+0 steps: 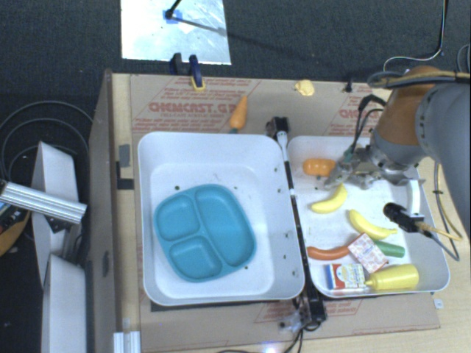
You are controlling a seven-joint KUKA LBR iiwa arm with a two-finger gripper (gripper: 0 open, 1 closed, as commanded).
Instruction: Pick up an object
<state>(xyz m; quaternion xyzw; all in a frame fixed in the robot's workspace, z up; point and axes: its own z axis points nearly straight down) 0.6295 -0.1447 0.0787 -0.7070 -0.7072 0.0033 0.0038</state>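
I'm hanging my gripper (352, 169) low in the right bin (379, 197), just above and right of the upper banana (330, 198). From this angle I cannot tell whether my jaws are spread or pressed together. The upper banana is lying on the bin floor with its raised tip pointing at me, very close. I cannot tell if we are touching.

Just above the upper banana and slightly left, an orange piece (318, 167) is sitting near the bin's back wall. Below and right of the upper banana, the lower banana (370, 225) is lying on a slant. Straight below the upper banana, a red sausage (329, 253) is lying flat. Its right end is meeting a patterned packet (366, 251), and a green piece (392, 250) is poking out beyond that. Lowest of all below the upper banana, a small box (344, 276) and a yellow bottle (390, 276) are lying side by side along the front wall.

Well left of the upper banana, a blue plate (204, 230) is sitting in the left bin (221, 153). Up and left of the upper banana, a carrot (238, 113) is lying on the bench outside both bins.
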